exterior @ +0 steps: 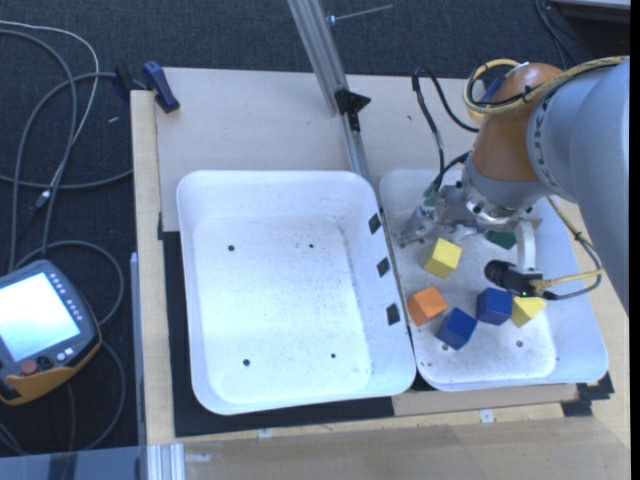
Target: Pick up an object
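The claw (452, 226) is positioned low in the right bin (570, 353), at its far end. Whether it is apart or together cannot be determined; the wrist covers most of it. A yellow cube (443, 258) lies just below the claw, close to it and not between its tips. Farther toward the near edge lie an orange cube (427, 304), a dark blue cube (457, 327), a second blue cube (493, 306) and a second yellow block (527, 310). A green piece (503, 236) shows partly under the wrist. The left bin (280, 288) adjoins the right bin. Both rest on the counter (250, 128). A metal pole (318, 48) rises at the far side between the bins. A handheld control unit (40, 330) lies on the floor to the left.
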You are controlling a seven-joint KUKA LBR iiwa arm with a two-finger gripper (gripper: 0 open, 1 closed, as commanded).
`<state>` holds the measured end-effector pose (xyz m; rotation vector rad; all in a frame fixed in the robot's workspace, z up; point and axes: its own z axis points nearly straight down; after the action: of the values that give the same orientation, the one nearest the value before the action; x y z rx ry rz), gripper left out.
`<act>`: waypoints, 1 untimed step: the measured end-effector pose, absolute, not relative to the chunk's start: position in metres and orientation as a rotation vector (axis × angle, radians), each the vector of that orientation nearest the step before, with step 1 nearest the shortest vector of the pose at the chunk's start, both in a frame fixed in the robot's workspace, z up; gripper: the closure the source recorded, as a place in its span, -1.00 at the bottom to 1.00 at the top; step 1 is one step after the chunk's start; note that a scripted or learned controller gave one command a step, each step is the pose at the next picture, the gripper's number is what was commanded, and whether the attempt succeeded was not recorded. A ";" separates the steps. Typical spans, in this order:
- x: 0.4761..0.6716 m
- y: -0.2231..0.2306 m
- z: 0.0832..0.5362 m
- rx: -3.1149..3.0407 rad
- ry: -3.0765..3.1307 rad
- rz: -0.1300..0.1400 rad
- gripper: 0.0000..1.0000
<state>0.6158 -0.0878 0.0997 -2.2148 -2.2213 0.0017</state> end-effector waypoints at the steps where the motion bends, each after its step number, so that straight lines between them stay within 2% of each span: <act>1: 0.615 -0.090 0.100 -2.219 -2.220 0.002 -1.00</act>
<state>0.6151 -0.0899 0.0998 -2.2187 -2.2202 0.0015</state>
